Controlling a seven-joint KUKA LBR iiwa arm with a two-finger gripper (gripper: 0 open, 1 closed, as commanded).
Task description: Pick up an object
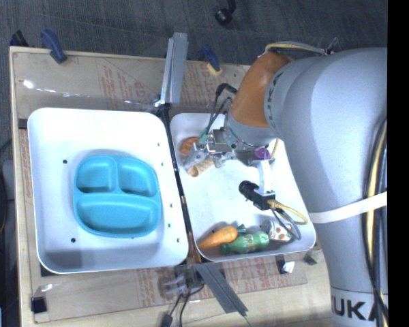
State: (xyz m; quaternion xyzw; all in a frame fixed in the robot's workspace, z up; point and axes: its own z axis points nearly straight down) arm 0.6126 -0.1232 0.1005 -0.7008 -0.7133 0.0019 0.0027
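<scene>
The gripper [203, 148] is hovering at the right bin's [221, 199] far-left corner, the bun [190, 146] lying just left (finger state unclear).

A blue divided tray [116, 196] with 3 compartments lies in the left white bin [48, 131] on the wooden tabletop [88, 80].

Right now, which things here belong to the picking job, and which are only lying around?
For the job:
gripper
bread-like item beside it
carrot
green bottle
right bin

Lying about:
blue tray
left bin
blue clamps
</scene>
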